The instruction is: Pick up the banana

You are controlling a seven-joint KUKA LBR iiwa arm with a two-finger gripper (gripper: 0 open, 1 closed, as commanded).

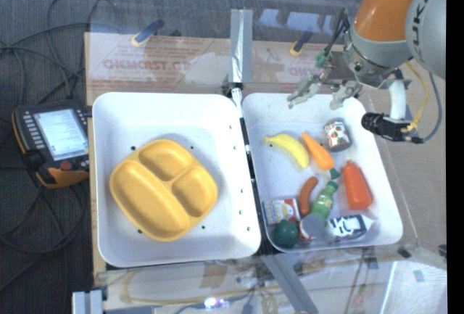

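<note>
Camera view shows end effector [324, 90] released above the banana [288, 149]; cardboard [145, 66] lettering too faint to read.

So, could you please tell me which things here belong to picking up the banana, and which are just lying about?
Belongs to the job:
banana
gripper
right bin

Just lying about:
carrot
orange bottle
green bottle
yellow divided plate
left bin
handheld controller

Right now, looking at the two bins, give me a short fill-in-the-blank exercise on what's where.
1. The banana lies in the ____ bin as the camera sees it.
2. The vegetable touching the banana's right side is a ____.
3. The yellow divided plate has ____ compartments.
4. The pincer hangs over the right bin's ____ edge.

Missing words: right; carrot; three; far
</note>
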